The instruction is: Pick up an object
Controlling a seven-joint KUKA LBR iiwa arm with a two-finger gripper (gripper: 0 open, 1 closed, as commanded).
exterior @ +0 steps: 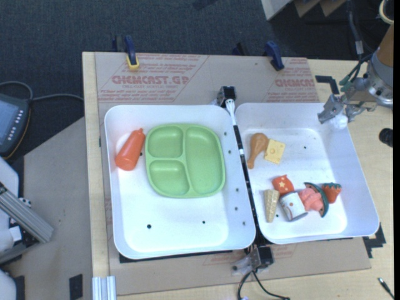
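Camera view: pincer [332, 113] above right bin [350, 167], toys [300, 199] apart.

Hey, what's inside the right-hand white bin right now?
In the right bin: a toy drumstick, a yellow cheese slice, an ice cream cone, a small red piece and a silver can beside a pink-and-red cluster. Whatever lies beneath that cluster is covered.

Looking down from above, at a slant

Taking in both white bins [119, 217] from some way off, the bench's far clamped edge [200, 58] lying toward the top, dark floor showing beyond it.
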